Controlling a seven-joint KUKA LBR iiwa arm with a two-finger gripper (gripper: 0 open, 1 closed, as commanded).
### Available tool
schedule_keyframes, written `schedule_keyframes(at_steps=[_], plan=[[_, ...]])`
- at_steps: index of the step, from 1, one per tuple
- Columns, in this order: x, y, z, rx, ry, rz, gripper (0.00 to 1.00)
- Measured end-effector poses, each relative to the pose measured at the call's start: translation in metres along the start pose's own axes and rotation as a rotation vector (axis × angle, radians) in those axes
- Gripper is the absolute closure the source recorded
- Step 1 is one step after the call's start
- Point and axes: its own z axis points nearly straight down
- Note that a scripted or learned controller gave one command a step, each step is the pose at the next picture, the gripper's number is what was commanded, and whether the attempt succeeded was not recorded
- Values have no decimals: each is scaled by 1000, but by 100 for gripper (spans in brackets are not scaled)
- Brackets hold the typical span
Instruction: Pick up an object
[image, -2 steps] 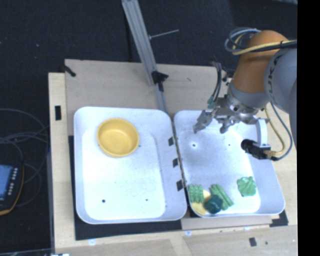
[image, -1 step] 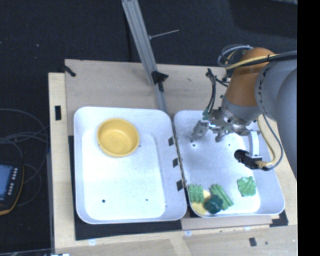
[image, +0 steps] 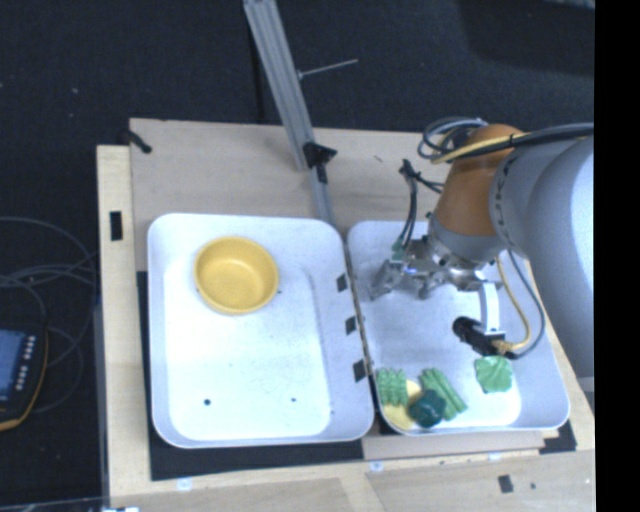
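Camera view: we are seeing the gripper (image: 402, 279) hovering at twelve o'clock from the green objects (image: 428, 395), its grasp unclear.

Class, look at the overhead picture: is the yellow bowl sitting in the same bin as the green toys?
No, the yellow bowl sits in the left bin; the green toys lie in the right bin.

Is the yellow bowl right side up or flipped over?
Right side up. The yellow bowl in the left bin shows its rim and hollow inside facing the camera.
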Motion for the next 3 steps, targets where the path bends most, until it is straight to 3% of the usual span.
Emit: schedule_keyframes(at_steps=[1, 3], plan=[[0, 2, -13, -6, 2, 1, 100], [-3, 7, -137, -10, 0, -1, 100]])
